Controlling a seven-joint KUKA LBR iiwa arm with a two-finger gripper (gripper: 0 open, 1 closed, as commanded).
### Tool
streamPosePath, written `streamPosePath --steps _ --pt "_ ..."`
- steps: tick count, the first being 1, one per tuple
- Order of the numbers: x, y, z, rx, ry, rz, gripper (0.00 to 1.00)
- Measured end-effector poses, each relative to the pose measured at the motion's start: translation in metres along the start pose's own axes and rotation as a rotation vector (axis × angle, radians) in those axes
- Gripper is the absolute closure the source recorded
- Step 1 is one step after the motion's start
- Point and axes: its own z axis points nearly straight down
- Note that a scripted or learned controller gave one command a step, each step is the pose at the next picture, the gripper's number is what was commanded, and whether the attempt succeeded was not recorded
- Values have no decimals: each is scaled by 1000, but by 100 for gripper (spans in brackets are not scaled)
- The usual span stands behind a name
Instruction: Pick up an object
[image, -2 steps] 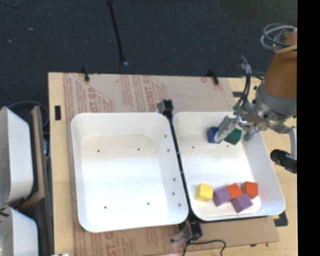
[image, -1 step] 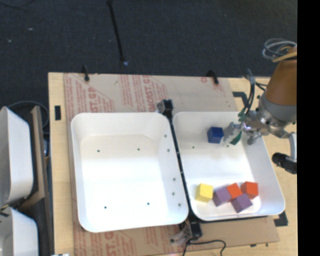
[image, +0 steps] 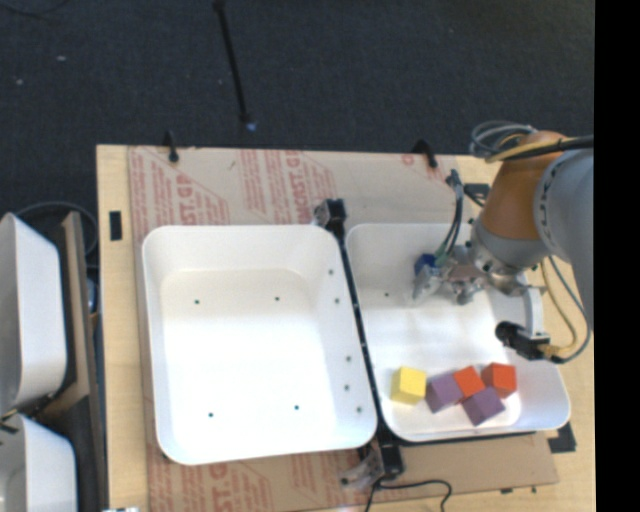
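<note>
the two-finger gripper (image: 452, 285) hung over the upper part of the right-hand shallow white bin (image: 400, 255), and whether it was spread or pressed together could not be told from this slanted view; nothing was visible in its grasp. behind it the grey arm with the orange band (image: 515, 200) reached in from the right. the objects to pick lay well apart from the gripper, clustered along the near wall of the same bin: a yellow cube (image: 408, 385) on the left, then a purple cube (image: 443, 392), an orange-red cube (image: 468, 381), a second purple cube (image: 484, 405) and a second orange-red cube (image: 502, 377) at the right end. the yellow cube stood just beside the first purple one but had bare bin floor on its far side, so it looked the easiest target. to do the step well, the gripper would likely need to travel toward the near wall, centre above one cube, and come down with room on both sides, since the four purple and orange-red cubes sat touching or nearly so and could be nudged. the left-hand shallow white bin (image: 250, 340) sat alongside, and both bins rested on the pale wooden worktop (image: 120, 200) with its red-printed cardboard sheet (image: 240, 185).
</note>
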Motion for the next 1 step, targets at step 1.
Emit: streamPosePath --steps 1 --pt "-21 0 -54 -13 -4 -74 0"
